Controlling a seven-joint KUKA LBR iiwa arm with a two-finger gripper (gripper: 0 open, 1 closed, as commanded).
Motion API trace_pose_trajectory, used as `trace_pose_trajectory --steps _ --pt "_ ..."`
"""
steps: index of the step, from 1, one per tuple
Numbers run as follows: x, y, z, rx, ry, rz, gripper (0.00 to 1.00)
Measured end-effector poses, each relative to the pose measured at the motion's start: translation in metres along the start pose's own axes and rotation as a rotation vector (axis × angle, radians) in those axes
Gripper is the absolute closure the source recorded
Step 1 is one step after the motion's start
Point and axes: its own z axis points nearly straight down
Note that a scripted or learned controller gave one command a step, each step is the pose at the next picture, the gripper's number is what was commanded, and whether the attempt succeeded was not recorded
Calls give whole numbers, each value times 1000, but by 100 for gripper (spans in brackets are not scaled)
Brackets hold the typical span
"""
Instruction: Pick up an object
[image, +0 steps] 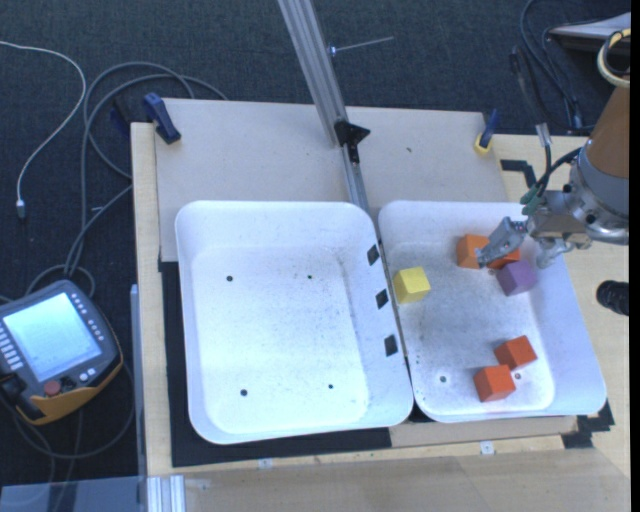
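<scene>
Five matte blocks dot the speckled white bin.

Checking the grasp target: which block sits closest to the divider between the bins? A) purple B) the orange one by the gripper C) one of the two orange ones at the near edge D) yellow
D: the yellow block lies in the right bin just beside the divider, left of the other blocks.
</scene>
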Motion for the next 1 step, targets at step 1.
trace_pose_trajectory --steps 1 --pt "-57 -55 131 11 2 6 0"
